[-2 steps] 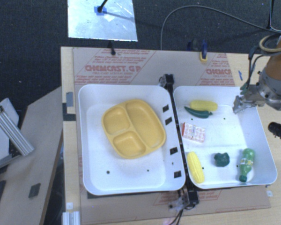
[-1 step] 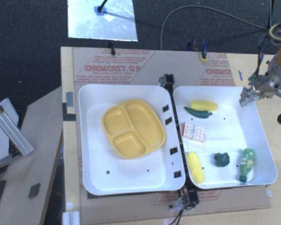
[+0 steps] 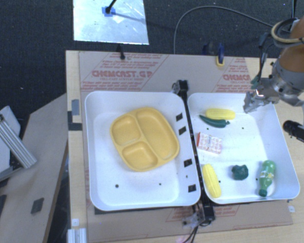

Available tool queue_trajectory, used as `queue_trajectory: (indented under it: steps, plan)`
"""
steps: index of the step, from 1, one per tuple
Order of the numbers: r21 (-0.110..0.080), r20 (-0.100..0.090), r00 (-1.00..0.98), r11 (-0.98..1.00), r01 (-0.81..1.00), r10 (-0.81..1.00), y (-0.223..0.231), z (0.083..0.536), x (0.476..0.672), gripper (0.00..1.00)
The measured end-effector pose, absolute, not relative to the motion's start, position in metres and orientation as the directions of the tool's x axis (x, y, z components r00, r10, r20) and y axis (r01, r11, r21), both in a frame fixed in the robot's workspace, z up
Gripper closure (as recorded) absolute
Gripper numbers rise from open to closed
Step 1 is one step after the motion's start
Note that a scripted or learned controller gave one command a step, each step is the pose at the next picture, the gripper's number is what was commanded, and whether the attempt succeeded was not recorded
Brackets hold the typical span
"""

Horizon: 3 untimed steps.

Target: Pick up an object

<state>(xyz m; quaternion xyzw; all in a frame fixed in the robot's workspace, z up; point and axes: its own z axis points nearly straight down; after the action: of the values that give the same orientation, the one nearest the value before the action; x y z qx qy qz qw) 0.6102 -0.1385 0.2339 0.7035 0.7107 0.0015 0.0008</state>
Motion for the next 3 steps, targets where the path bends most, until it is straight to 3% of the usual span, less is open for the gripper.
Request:
queue_trajectory:
  steps: [2, 3]
  plan:
    - [0.003, 0.002, -0.011, 0.011, 1.000, 1.000, -0.031, 0.229, 0.633, 1.00]
    - [0.001, 0.002, -0.010, 0.010, 1.000, 1.000, 0.020, 0.219, 0.636, 1.00]
